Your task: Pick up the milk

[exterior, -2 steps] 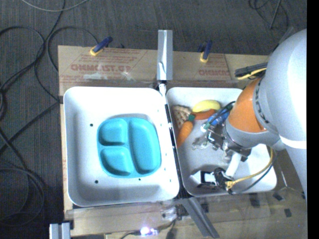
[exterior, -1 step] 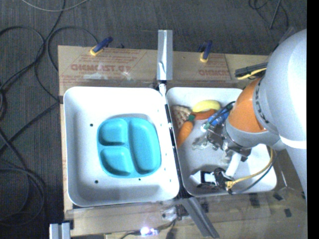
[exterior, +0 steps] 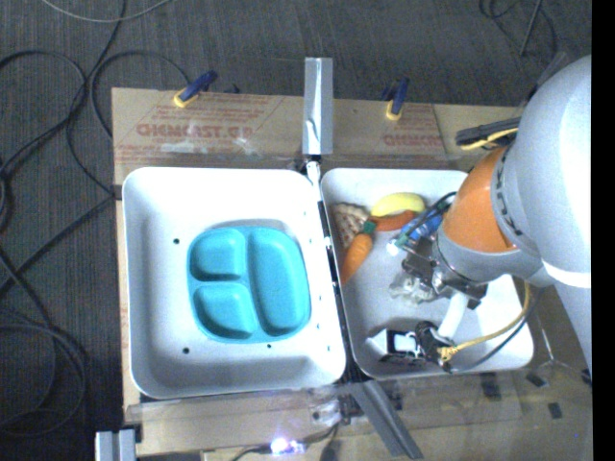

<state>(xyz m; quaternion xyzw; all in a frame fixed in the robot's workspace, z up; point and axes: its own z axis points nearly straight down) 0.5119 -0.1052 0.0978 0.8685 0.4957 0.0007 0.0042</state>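
Reaching in from the right, the claw (exterior: 420,275) hangs low over the middle of the right shallow white plastic bin (exterior: 370,307), under the arm's orange band. Whether it is apart, together or clamped on anything cannot be told: the wrist hides it from above.

Directly beneath and touching it in the view lies a small pale whitish lump (exterior: 407,288), mottled grey and crumpled in outline. This is the only thing that could be the milk. It is too blurred and too covered to make out a carton shape, a label or a cap, so I cannot say for certain what it is. It sits on the bin floor near the centre, apart from the walls.

Toward the bin's far left corner is a cluster: a yellow curved banana-shaped toy (exterior: 400,203), a red-orange rounded piece (exterior: 389,222) just below it, an orange tapered carrot-shaped toy (exterior: 356,254) against the left wall, and a brown patterned piece (exterior: 350,220) above the carrot, partly hidden. A small blue bit (exterior: 423,227) shows at the wrist's edge and is hard to read.

The left shallow white plastic bin (exterior: 144,257) holds a turquoise three-compartment plastic tray (exterior: 252,281) at its centre. Both bins rest on the brown cardboard-topped bench (exterior: 221,128).
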